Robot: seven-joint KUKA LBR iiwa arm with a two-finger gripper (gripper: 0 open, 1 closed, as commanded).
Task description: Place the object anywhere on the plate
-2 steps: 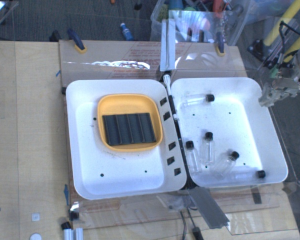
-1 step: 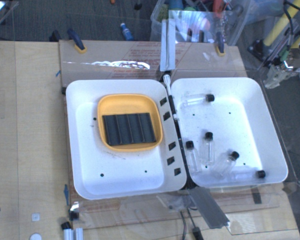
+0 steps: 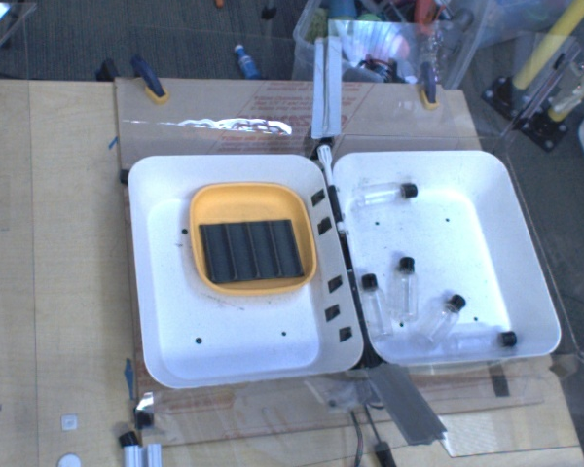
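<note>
Currently the left shallow white bin holds the task's yellow-orange rounded plastic plate, and lying on it is a dark grey ribbed rectangular block, flat and roughly centred, inside the rim on all sides. Judged from that, the placing looks done (assuming the block is the object meant).

Gripper state: cannot tell.

The right shallow white bin has several small clear glass vials with black caps: one lying near the top, two upright-ish near the middle and, and two lying low right and. They sit loose and well apart from the plate, likely a pick supply.

The bins touch along a centre seam marked with black tabs. Both rest on a pale wooden bench with a cardboard sheet behind. Beyond, on dark carpet, stands a clear plastic tub of mixed clutter.
</note>
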